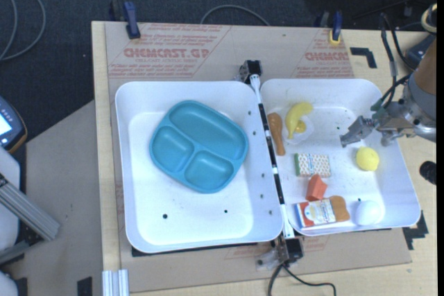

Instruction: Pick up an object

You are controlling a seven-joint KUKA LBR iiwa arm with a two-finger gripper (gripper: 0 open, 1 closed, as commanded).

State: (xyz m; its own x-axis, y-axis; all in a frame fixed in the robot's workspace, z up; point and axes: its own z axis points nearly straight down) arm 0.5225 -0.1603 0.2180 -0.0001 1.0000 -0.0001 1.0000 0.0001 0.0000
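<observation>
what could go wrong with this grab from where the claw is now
The claw hangs over bare bin floor beside the yellow ball, not above it, so closing here may catch nothing. A round ball could also roll away if a finger nudges it. The white ball and orange carton sit close against the bin's near wall, awkward to reach.

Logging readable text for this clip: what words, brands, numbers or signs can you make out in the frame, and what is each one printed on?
"CHEMCAST GP" in red, on the brown protective paper of the bench board, behind the left bin.
"CHEMCAST" again in red, partly cut off, on the same paper behind the right bin.
Finer red print around both marks: too small to read.
Carton in the right bin: red and white label, print too blurred to read.
</observation>
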